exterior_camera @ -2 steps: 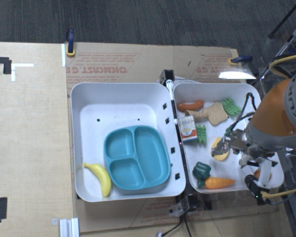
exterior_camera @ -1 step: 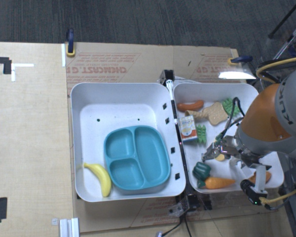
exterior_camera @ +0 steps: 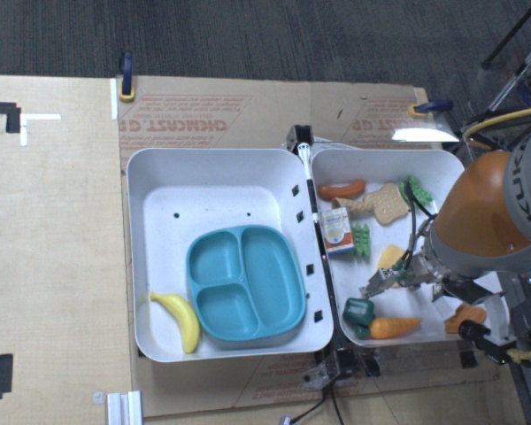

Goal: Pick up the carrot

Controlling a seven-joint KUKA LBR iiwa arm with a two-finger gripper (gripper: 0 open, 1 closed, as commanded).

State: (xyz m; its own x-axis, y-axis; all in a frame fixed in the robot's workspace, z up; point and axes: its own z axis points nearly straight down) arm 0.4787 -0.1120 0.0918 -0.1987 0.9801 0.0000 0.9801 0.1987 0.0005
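In the right bin (exterior_camera: 451, 162), the carrot (exterior_camera: 394, 328) lies seemingly just below the fingers (exterior_camera: 382, 281).

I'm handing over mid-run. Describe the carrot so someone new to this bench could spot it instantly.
Look in the right bin, along its near edge. The carrot lies there on its side, just right of a dark green piece. It is the plain orange tapered piece; the sausage at the far edge is redder and blunt-ended.

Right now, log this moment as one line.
task: pick carrot | hand: above carrot, not holding it | carrot: right bin, near edge
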